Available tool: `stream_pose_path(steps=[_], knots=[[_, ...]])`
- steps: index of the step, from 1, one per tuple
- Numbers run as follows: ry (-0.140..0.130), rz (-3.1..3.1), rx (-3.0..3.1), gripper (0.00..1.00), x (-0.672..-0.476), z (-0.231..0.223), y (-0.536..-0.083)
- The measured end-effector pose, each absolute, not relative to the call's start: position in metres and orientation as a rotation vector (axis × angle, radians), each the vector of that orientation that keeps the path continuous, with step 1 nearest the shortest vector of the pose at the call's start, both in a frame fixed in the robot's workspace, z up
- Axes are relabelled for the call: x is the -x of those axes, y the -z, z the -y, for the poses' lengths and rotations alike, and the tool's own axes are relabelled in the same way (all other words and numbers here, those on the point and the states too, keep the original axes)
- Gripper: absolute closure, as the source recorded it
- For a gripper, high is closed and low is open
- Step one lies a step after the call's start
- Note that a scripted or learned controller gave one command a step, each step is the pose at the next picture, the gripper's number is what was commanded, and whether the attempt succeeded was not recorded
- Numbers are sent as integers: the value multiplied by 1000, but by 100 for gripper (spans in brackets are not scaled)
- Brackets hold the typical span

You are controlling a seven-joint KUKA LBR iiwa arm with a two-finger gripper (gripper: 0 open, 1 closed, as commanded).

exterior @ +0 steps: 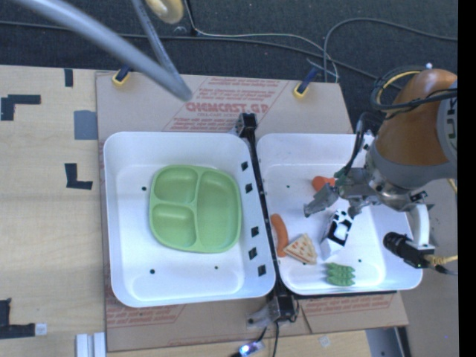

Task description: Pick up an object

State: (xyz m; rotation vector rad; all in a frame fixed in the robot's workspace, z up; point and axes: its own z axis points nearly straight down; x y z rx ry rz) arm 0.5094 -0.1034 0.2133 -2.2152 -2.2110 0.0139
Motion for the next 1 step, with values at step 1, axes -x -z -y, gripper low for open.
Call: stream_pose_path(steps=[1], knots=[[-2, 2222, 2218, 0, -512, 103, -219]])
